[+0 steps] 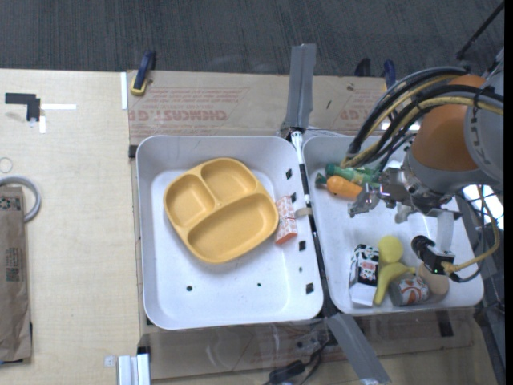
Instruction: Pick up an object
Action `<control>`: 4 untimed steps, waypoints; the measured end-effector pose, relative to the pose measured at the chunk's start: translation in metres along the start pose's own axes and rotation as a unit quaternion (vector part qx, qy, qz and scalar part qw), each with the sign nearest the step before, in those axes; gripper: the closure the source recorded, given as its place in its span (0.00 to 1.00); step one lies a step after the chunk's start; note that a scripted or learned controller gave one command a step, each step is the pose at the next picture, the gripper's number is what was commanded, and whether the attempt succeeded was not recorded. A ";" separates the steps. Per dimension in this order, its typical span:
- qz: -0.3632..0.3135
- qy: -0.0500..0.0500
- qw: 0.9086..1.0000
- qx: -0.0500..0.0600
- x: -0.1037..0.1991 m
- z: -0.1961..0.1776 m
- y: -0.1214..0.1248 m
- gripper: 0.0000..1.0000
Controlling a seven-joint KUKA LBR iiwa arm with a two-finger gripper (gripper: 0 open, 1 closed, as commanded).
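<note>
Hovering my gripper over the right bin | can't tell how it's set | carrot just left of it | yellow toy, carton, can near front | yellow plate, orange packet in left bin

- two white bins, side by side
- one yellow divided plate
- one small orange-and-white packet
- one toy carrot
- one black-and-white carton
- one yellow squash-looking thing
- one can
</note>
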State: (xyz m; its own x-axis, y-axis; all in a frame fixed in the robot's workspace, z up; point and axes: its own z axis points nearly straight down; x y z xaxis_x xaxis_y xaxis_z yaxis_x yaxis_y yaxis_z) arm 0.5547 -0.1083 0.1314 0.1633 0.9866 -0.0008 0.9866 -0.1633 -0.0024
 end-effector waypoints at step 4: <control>0.044 0.000 0.999 0.000 0.026 0.040 0.073 0.00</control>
State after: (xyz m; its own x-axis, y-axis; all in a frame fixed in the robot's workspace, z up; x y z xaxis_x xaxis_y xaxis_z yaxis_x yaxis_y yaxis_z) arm 0.6308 -0.0944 0.0914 0.2501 0.9682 -0.0018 0.9682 -0.2501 -0.0013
